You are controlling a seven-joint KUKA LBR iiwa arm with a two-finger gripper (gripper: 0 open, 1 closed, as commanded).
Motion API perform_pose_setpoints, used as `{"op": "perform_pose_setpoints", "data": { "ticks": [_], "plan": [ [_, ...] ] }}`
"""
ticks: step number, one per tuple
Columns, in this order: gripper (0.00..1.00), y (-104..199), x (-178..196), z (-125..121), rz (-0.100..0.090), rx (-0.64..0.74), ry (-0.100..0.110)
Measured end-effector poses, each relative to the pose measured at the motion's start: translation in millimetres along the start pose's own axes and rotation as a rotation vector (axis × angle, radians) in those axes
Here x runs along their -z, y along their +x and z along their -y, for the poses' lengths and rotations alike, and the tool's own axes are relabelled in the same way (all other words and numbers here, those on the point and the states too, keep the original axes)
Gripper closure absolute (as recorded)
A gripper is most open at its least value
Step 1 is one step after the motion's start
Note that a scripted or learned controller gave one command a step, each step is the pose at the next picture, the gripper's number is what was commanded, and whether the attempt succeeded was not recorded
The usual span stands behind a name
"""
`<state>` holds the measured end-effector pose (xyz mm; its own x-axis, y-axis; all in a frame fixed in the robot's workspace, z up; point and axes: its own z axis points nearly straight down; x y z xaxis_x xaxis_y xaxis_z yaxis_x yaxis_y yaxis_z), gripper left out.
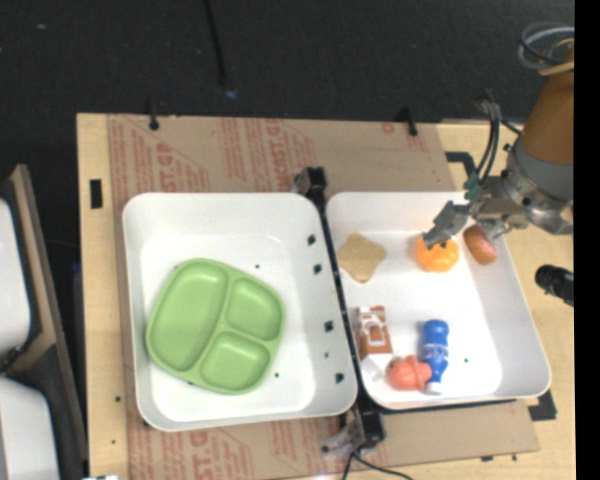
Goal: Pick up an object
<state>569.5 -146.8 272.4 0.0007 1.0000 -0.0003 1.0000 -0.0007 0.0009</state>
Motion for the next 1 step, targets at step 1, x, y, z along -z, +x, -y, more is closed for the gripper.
{"op": "perform_pose_setpoints", "data": {
  "ticks": [1],
  "plan": [
    [0.00,-65.2,-106.0,-28.2,-0.001,-0.004,0.008]
  ]
}}
